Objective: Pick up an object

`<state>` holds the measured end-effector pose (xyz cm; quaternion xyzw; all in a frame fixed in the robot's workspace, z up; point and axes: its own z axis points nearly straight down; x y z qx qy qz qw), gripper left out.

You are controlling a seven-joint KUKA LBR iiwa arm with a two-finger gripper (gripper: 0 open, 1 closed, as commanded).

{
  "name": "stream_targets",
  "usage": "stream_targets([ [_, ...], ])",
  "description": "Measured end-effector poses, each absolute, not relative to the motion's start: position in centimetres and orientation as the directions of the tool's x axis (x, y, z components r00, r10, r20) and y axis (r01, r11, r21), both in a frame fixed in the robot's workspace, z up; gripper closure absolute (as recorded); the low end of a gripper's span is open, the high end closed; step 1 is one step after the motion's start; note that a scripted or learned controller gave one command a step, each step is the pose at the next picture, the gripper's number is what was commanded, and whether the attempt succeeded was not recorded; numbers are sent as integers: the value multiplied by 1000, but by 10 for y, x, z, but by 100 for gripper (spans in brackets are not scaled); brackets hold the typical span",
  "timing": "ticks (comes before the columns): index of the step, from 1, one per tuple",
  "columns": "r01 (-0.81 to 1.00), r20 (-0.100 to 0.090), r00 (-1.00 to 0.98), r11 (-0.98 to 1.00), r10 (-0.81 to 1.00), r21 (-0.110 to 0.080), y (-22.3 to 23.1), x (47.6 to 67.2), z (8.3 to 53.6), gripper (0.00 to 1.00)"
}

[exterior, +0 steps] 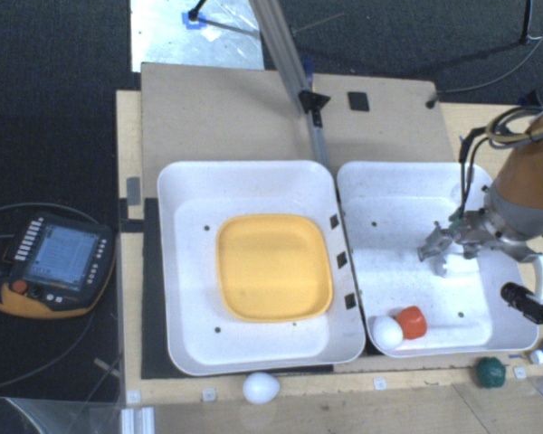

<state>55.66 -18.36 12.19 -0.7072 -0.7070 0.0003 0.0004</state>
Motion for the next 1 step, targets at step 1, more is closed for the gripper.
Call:
stream_targets([
  [1, 1000, -2, 0, 0, 1000, 4, -184, 558, 135, 100],
])
